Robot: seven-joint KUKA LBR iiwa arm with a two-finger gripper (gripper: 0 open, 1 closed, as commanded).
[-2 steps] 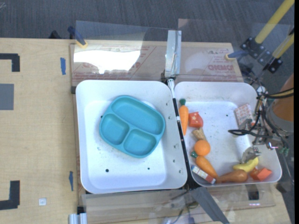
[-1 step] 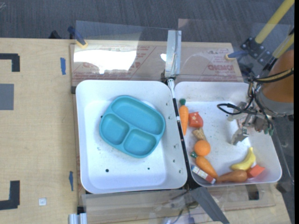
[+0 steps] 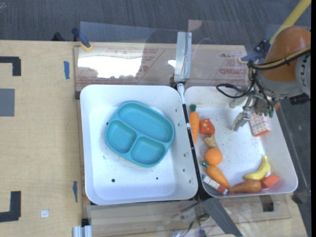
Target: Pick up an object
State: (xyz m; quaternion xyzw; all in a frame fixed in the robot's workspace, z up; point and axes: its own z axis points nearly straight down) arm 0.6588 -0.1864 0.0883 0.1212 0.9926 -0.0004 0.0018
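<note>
My gripper (image 3: 241, 121) hangs low over the upper right part of the right bin (image 3: 289, 154), under the orange-banded wrist (image 3: 289, 53). Right beside it lies a small white and red packet (image 3: 259, 125); I cannot tell if it touches the gripper. Along the bin's left side are a carrot (image 3: 194, 125), a red block (image 3: 207, 127), a beige piece (image 3: 211, 141), an orange (image 3: 214, 156) and a second carrot (image 3: 217, 175). A banana (image 3: 259, 170), a brown item (image 3: 246, 185) and a red piece (image 3: 271, 180) lie at the front right.
The left bin (image 3: 94, 147) holds a blue divided plate (image 3: 140, 133). A clear screen with a metal post (image 3: 183, 58) stands behind both bins. Black cables (image 3: 232, 90) trail from the wrist over the right bin's back edge.
</note>
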